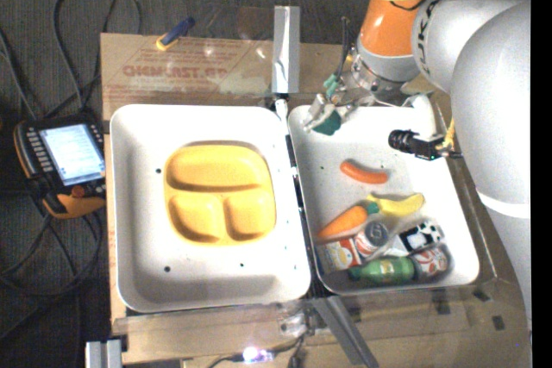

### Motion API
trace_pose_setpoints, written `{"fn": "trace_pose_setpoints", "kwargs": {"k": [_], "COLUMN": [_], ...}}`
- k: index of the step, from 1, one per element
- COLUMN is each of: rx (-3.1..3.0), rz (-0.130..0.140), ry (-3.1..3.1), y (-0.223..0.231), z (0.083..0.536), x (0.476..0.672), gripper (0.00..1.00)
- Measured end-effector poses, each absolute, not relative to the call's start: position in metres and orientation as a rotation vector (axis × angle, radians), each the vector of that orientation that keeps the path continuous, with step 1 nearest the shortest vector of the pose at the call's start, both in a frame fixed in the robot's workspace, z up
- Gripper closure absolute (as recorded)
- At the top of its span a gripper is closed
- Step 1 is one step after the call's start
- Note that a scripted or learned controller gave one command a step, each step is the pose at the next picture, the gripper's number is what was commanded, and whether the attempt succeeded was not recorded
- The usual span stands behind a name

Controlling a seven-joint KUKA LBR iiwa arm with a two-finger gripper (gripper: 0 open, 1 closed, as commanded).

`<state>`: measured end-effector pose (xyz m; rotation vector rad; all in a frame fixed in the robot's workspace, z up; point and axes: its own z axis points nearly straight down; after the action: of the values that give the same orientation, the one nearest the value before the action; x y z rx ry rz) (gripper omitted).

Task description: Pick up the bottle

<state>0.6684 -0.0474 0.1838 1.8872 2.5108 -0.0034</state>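
Observation:
The green bottle (384, 271) lies on its side at the front of the right bin (431, 146), wedged among other items. My gripper (329, 115) hangs over the back left corner of that bin, far behind the bottle, and a teal part shows at its tip. Nothing that I can make out is held in it.
An orange carrot (345, 221), a yellow banana (398, 204), a red sausage (364, 172), a can (376, 233) and small packages (425, 247) crowd the bottle. The left bin (129, 211) holds a yellow divided tray (220, 190). A pendant (62, 155) lies at the far left.

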Motion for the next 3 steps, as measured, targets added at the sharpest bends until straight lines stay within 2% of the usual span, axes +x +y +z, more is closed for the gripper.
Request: {"fn": "trace_pose_setpoints", "kwargs": {"k": [3], "rx": [2.302], "rz": [-0.007], "ry": [2.139], "y": [0.107], "z": [0.170], "x": [0.667], "gripper": [1.00]}}
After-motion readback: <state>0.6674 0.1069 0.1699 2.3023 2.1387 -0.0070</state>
